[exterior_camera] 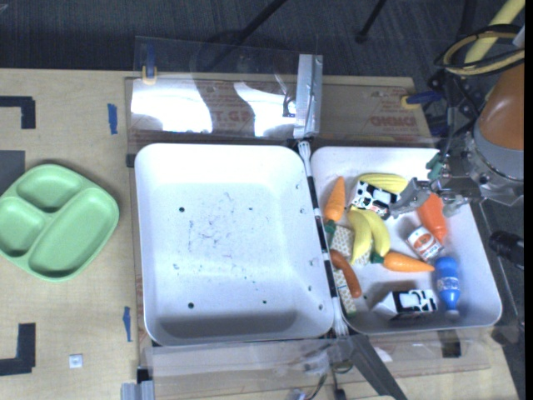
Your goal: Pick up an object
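The right bin [487, 307] holds a heap of toy items. Among them are a bunch of yellow bananas [371, 232], a single banana [383, 181], a black-and-white cow toy [372, 198] and an orange carrot [334, 200] near the divider. A second carrot [434, 217], a third carrot [406, 263], a white bottle with a red label [425, 242], a blue bottle [447, 281], a black-and-white box [414, 301] and a brown sausage [346, 275] lie around them. My gripper [423, 192] hangs low over the bin's upper right part, just above the second carrot and right of the cow toy.
The left bin [158, 173] sits beside the right one, with a raised divider [321, 232] between them. A green sectioned plate [54, 221] lies on the bench at far left. A clear panel and a metal bracket [306, 94] stand behind the bins. Cables hang at the upper right.
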Controlling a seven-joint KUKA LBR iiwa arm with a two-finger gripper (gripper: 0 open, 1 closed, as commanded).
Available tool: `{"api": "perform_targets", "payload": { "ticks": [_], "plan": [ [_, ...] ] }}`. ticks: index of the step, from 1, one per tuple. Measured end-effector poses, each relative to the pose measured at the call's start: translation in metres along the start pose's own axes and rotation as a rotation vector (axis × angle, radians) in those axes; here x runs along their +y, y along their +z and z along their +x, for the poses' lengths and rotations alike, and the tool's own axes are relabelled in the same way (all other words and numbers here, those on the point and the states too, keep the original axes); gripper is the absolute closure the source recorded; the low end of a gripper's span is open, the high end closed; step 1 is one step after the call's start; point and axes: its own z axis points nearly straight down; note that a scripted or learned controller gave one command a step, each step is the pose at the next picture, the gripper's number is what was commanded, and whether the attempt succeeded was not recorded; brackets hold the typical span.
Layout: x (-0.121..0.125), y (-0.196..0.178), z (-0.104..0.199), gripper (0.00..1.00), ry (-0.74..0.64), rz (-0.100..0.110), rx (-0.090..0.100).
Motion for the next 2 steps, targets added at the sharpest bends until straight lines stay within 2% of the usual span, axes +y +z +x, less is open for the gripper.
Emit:
{"api": "perform_targets", "payload": {
  "ticks": [1, 2],
  "plan": [
    [0.006, 0.090, 0.042, 0.00, 0.013, 0.001, 0.000],
    [0.014, 0.180, -0.001, 0.00, 0.141, -0.009, 0.004]
  ]
}}
